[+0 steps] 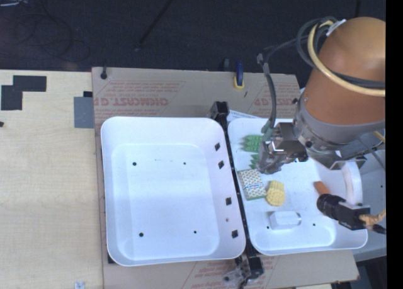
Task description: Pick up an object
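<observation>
My gripper (271, 160) hangs low over the upper middle of the right bin (315, 243). Just left of it lies a green object (253, 143), partly hidden by the gripper. Below the gripper lies a small checkered square pad (252, 182), with a yellow corn-like piece (275, 193) touching its right side. Near the bin's front lies a white block (284, 220). A small orange piece (321, 187) sits to the right, partly covered by the arm.
The left bin (119, 155) stands beside the right one, with black clips (228, 201) along the shared wall. Both bins rest on a cardboard sheet (157, 92). The bulky arm covers the right bin's upper right.
</observation>
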`<state>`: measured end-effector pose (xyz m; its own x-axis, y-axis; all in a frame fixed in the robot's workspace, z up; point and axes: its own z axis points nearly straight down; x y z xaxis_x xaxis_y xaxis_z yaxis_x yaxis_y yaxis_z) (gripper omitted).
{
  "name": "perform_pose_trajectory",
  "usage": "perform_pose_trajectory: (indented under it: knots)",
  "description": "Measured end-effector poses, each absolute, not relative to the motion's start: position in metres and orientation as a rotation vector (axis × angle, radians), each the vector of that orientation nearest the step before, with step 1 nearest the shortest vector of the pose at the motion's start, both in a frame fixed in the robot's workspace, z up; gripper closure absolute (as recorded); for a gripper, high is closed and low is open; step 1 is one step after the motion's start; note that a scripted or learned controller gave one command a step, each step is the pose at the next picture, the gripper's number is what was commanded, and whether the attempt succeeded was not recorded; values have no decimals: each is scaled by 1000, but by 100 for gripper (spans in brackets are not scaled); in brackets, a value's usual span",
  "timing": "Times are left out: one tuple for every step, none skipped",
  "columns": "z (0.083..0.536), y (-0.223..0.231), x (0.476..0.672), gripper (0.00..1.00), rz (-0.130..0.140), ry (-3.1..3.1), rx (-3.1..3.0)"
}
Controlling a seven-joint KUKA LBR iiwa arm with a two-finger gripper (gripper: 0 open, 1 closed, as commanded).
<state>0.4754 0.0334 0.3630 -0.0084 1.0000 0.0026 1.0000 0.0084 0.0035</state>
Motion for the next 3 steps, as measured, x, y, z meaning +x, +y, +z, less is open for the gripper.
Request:
perform_pose_trajectory:
  knots:
    - [277, -78, 496, 100, -16, 2213, 2237]
    - [315, -17, 526, 100, 2, 2228, 2214]
    - [284, -64, 473, 100, -10, 2220, 2232]
